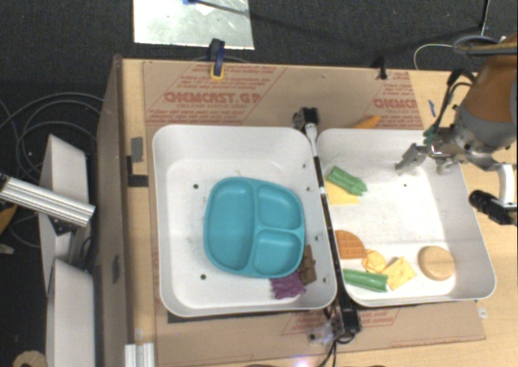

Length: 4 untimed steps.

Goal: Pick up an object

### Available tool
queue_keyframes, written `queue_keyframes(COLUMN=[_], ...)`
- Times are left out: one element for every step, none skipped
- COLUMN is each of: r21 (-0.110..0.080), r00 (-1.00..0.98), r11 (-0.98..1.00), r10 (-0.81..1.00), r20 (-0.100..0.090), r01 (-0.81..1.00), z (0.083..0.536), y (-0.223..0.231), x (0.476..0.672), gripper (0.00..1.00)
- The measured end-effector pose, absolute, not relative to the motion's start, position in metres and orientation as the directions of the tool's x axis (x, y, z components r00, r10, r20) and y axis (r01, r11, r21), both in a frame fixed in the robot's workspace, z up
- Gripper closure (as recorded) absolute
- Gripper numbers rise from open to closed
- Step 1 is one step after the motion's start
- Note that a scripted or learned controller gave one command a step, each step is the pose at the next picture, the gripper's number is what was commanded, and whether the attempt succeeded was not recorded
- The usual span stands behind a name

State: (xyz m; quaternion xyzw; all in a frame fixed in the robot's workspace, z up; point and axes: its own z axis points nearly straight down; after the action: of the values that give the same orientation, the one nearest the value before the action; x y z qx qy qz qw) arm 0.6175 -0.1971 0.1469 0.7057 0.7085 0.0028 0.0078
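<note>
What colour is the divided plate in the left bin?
Teal blue: the three-compartment plastic plate, clearest in the camera view.

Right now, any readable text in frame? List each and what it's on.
"CHEMCAST GP": red print on the brown board under the bins, left repeat, reads through some blur.
Same red print repeats on the board's right, partly cut off by the arm, too blurred to read whole.
Finer red lines around both: too small to read.
Nothing readable on the bins, the tray or the food.

arm [492, 94]: cut by right edge | brown item [308, 266]: half behind tray [254, 226]
</note>
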Motion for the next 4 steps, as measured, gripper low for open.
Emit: queue_keyframes(r21=[-0.003,0.001,0.008,0.007], r00=[0.001,-0.010,0.000,-0.003], r11=[-0.001,0.010,0.000,0.003], r10=[1.000,1.000,1.000,1.000], r20=[0.002,0.002,0.000,-0.004], r01=[1.000,1.000,1.000,1.000], z=[0.164,0.153,0.094,0.085], y=[-0.174,-0.115,-0.091,-0.136], x=[0.525,0.543,0.518,0.579], gripper=[0.00,0.00,0.00,0.00])
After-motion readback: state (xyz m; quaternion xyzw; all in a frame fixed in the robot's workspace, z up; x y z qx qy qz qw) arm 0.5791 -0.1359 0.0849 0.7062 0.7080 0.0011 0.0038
